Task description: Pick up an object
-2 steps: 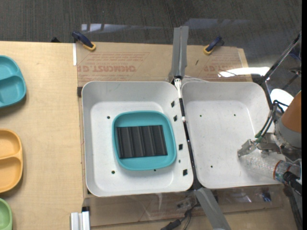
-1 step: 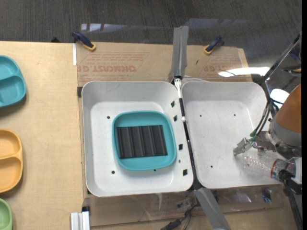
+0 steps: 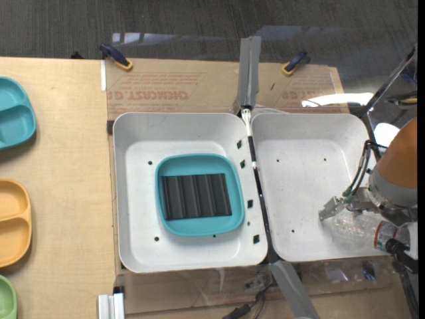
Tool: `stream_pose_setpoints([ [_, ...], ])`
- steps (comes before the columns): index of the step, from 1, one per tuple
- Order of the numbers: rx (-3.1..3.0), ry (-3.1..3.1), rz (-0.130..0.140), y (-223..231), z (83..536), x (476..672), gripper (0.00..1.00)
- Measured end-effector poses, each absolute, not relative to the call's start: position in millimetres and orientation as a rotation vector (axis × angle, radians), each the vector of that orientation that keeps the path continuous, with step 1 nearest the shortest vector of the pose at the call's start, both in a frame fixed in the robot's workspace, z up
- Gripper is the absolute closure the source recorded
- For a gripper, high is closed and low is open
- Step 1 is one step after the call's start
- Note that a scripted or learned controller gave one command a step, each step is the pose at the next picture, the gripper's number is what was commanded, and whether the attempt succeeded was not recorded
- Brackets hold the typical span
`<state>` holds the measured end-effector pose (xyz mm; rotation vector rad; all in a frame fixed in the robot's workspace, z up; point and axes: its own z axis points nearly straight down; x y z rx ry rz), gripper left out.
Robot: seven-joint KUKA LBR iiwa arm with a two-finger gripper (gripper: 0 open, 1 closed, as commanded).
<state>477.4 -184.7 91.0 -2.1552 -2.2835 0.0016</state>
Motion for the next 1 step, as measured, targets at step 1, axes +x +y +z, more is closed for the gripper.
stream_pose_setpoints([
  [1,-2.304,-2.122,-0.004,-216.8,113.4,478.4,0.00],
])
